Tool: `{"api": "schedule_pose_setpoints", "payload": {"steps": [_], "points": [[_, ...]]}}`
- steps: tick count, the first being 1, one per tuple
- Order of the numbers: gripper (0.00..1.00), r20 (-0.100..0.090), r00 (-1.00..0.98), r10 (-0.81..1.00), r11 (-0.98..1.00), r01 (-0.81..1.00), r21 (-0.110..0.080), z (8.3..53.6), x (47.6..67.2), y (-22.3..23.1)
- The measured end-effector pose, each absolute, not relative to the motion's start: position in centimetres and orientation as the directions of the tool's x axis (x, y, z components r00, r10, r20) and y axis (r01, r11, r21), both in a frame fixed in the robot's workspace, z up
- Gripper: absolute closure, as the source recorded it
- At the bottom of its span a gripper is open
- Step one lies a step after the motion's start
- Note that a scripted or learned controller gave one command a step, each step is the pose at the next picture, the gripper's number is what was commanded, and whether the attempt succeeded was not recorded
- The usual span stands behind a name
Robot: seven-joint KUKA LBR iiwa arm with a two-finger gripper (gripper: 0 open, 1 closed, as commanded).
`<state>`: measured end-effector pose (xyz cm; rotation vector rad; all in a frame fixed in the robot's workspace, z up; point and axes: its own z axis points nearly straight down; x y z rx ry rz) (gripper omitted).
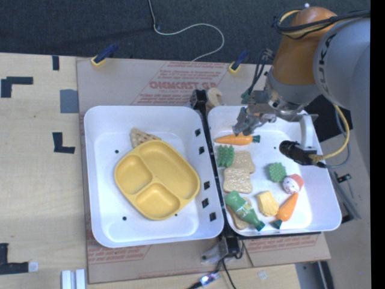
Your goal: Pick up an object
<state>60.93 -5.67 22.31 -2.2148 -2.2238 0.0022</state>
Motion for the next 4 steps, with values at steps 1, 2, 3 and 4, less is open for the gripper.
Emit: {"api": "schedule_pose_setpoints", "payload": {"steps": [1, 2, 3, 4], "points": [[1.0, 0.002, -0.006, 1.0, 0.006, 1.0, -0.004, 23.1, 58.0, -0.7], [1.0, 0.001, -0.004, 1.0, 0.004, 1.0, -0.006, 22.0, 55.0, 2.8], [1.0, 0.001, -0.005, 1.0, 0.005, 1.0, -0.006, 21.2, 51.7, 7.1], [1.0, 0.001, -0.004, 1.0, 0.004, 1.0, -0.003, 23.4, 49.5, 9.1]]}}
